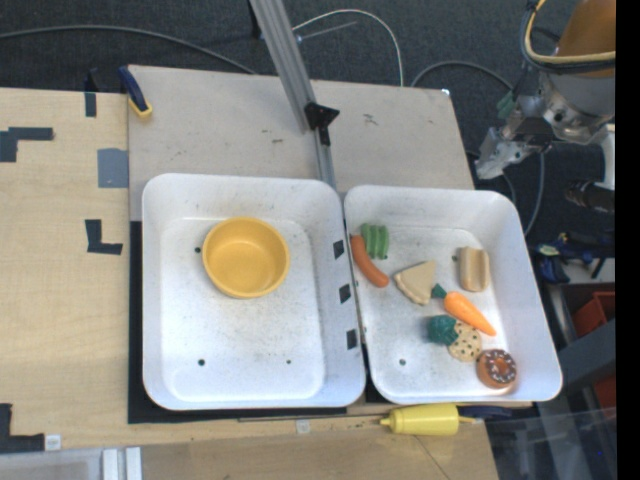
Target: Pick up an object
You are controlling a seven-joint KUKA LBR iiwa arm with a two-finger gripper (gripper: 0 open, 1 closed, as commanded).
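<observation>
The right bin (505,211) holds several toy foods: a green piece (375,240), an orange sausage (368,262), a tan wedge (415,283), a bread roll (472,268), a carrot (469,312), a teal piece (441,329), a cookie (465,343) and a chocolate donut (496,368). A yellow bowl (246,257) sits in the left bin (160,368). My gripper (497,156) hangs beyond the right bin's far right corner, outside its rim and apart from every object. The orange-banded arm (588,13) rises behind it at the top right.
A yellow bottle (428,420) lies on the bench just in front of the right bin. A grey metal pole (285,53) slants from the top down to the gap between the bins. Cables run across the dark floor behind the bench.
</observation>
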